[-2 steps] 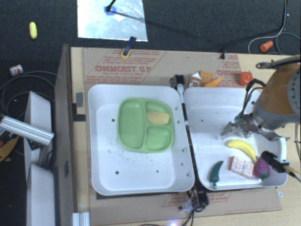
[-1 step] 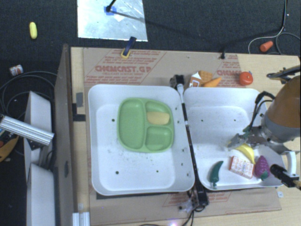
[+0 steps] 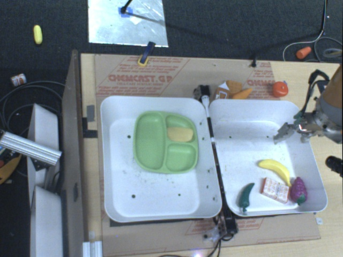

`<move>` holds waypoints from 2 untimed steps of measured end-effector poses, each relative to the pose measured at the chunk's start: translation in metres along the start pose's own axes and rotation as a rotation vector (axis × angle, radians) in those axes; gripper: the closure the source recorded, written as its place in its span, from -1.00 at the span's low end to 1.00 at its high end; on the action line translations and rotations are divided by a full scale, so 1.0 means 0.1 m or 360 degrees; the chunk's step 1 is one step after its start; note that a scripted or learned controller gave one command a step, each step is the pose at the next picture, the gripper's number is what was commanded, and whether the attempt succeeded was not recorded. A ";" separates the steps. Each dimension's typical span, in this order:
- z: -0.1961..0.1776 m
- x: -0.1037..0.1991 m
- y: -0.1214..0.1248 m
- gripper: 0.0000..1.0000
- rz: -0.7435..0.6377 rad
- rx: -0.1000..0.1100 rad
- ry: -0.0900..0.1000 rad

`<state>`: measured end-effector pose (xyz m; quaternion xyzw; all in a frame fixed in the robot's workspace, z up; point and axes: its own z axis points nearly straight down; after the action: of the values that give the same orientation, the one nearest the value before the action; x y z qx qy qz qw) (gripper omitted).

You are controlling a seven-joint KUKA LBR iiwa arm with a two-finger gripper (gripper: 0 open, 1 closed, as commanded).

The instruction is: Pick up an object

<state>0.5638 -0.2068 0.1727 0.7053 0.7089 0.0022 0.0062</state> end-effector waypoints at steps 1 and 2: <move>0.88 0.11 -0.36 -1.00 0.0008 0.0031 0.0014; 0.72 0.09 -0.32 1.00 0.0006 0.0013 0.0007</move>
<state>0.5330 -0.1981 0.1001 0.7067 0.7075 0.0008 0.0017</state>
